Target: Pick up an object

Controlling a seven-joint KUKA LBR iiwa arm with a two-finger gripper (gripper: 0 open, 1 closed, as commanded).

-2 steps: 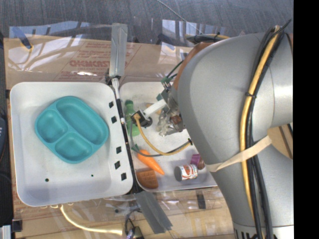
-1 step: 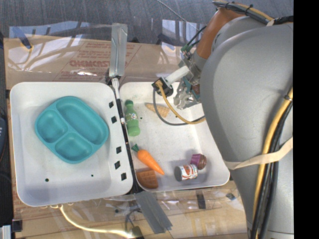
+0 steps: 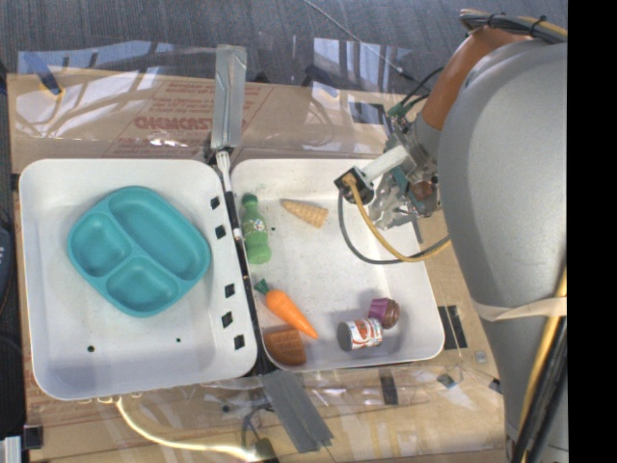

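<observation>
The gripper (image 3: 393,201) hangs over the upper right part of the right bin (image 3: 318,258), wrapped in cables and a yellow hose, and nothing in the view shows whether it is spread or pressed together, so I cannot tell. Nothing is visible between its tips, and it seems clear of every object.

The candidates all lie to its left or below. The cone (image 3: 306,212) is nearest, just left of it. The green bottle (image 3: 255,230) lies further left against the bin's dividing wall. The carrot (image 3: 287,313) sits down and left, touching or nearly touching a brown piece (image 3: 285,345) at the bin's lower edge. The can (image 3: 360,334) and a small purple object (image 3: 384,311) lie almost straight below, close together.

The risks, as I judge them: the can and bottle are round and could roll from a closing pinch; the cone tapers and may squirt out; crowded pairs invite a nudge rather than a grasp; the wall-side bottle leaves little finger room.
</observation>
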